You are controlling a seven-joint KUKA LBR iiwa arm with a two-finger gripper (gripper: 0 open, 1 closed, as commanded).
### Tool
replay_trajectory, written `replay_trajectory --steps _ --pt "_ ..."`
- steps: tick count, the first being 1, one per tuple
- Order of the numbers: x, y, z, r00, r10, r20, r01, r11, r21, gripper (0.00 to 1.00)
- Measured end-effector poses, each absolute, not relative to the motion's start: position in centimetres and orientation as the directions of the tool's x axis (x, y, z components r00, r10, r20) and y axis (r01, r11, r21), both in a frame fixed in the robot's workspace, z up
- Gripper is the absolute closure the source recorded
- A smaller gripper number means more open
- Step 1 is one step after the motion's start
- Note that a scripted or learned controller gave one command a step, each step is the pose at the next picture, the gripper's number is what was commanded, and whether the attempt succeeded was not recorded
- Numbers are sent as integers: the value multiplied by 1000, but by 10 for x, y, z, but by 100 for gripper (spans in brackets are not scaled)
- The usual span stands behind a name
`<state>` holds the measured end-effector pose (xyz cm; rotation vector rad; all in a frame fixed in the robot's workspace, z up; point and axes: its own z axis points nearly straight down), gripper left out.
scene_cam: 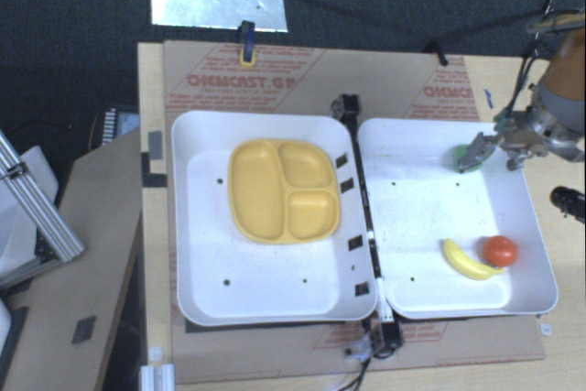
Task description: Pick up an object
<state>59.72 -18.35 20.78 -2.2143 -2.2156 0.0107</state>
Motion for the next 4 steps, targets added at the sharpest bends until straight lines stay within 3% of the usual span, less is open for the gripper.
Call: replay_trajectory --steps 1,4 --pt "600 -183 216 -4 1000 -1 1000 4 1 0" --pt "609 -184 82 -2 1000 0 1000 2 -1 0"
